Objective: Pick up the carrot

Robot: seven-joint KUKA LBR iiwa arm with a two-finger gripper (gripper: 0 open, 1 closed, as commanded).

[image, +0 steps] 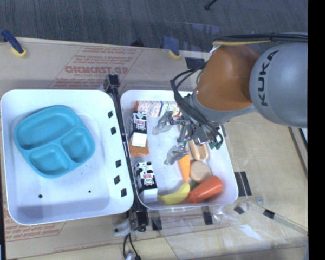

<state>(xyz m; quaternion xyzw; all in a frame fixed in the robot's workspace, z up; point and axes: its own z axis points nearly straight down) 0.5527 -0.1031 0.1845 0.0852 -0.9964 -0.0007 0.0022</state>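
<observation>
The gripper (pixel 176 155) hangs low in the right bin (pixel 227 169), its fingers spread just above the carrot's (pixel 184 168) top end and holding nothing; hemmed by the banana (pixel 175 194) and bread roll (pixel 200 171), the carrot could slip or a neighbour get nipped.

dark ribbed carpet floor (pixel 97 7) behind a cardboard-topped bench (pixel 70 64).

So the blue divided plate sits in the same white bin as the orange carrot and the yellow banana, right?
Not quite. The camera view shows the blue divided plate alone in the left white bin; the orange carrot and yellow banana lie in the right white bin.
</observation>
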